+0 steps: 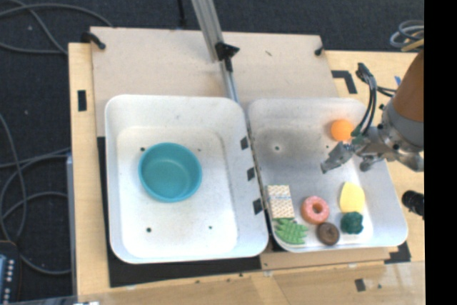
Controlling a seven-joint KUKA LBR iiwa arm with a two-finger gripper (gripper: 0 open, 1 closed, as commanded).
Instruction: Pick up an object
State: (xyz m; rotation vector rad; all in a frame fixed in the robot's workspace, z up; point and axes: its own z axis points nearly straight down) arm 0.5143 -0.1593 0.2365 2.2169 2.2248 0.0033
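Objects for picking lie in the right bin [285,126]: an orange ball [342,129] near its far right side, and along the near edge a checkered block [279,201], a green leafy piece [290,231], a pink donut [315,210], a brown donut [328,233], a yellow piece [351,197] and a dark green piece [352,223]. The arm [408,107] comes in from the right and bends down over the right part of this bin, with black cables running along its side. The pincer [344,157] hangs low over the bin floor, its grey fingers [333,161] pointing left and a little toward the near side. I cannot tell how far the fingers are apart, and nothing is seen between them. The ball is just beyond the pincer, very near but seemingly apart from it. The yellow piece lies just on the near side of it, and the two donuts a little further. The left bin [121,125] holds a teal bowl [170,171], upright, well apart from the pincer. Both bins rest on the tan surface [157,61]. No writing can be read on any object.
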